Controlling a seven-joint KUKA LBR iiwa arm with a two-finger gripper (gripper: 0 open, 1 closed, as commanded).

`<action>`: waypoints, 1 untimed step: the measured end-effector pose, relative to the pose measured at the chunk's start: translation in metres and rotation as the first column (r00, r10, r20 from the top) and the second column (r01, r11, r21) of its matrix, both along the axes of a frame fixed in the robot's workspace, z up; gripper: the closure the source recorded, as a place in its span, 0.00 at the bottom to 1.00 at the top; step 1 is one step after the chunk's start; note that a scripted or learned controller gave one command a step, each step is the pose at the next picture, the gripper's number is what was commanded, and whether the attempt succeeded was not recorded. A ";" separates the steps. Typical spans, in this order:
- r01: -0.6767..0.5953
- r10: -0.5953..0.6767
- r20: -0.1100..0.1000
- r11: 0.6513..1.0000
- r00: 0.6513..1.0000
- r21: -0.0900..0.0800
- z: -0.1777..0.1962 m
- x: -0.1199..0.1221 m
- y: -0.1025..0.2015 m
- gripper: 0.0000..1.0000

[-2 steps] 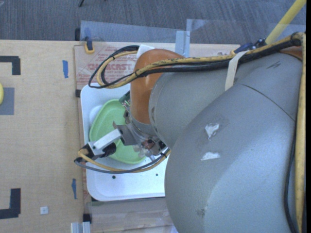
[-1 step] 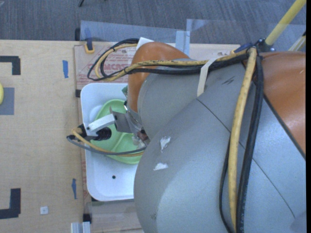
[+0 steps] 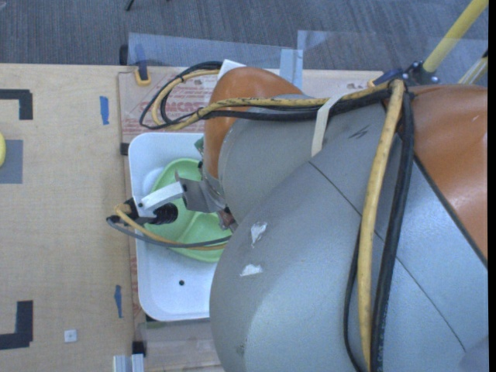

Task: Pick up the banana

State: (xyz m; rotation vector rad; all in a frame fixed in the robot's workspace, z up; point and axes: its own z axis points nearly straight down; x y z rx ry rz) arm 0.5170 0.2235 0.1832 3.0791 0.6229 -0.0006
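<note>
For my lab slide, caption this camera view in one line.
Grey arm reaching from the right over a white bin holding a light green object, cables trailing above.

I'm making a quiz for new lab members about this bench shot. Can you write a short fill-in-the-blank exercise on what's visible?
1. The arm covers most of the view, its casing grey with an ____ band.
2. Below the wrist, a light ____ object lies in the white bin.
3. A yellow and a ____ cable run together along the arm.
4. The bench top around the bin is made of ____.

Missing words: orange; green; black; wood
</note>
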 end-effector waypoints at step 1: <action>-0.027 0.027 0.003 1.000 1.000 -0.001 0.184 -0.029 -0.062 0.00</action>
